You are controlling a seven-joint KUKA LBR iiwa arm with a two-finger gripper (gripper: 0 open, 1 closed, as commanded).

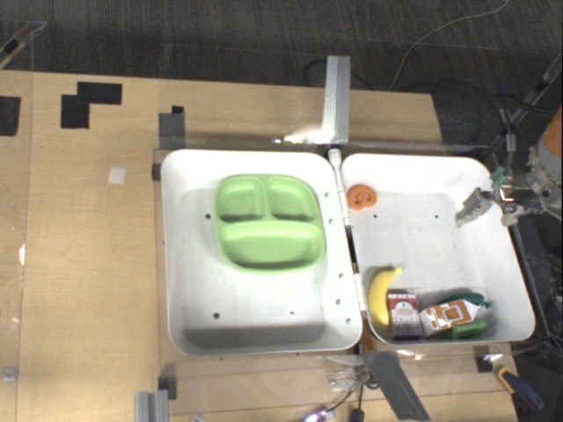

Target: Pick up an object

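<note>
My gripper point(484, 217) hangs over the right edge of the right bin point(422, 236), open, with nothing between its fingers. A small orange round object point(361, 197) lies in that bin's back left corner. Along its front edge lie a banana point(380, 294), a dark red box point(403, 314), an orange and white carton point(447, 313) and a green item point(468, 329), packed close together. The gripper is well behind and to the right of this group. A green divided plate point(268, 221) rests in the left bin point(180, 262).
A metal post point(338, 99) stands behind the wall between the two bins. Cables run over the dark floor at the back right. The wooden bench point(79, 253) stretches to the left of the bins.
</note>
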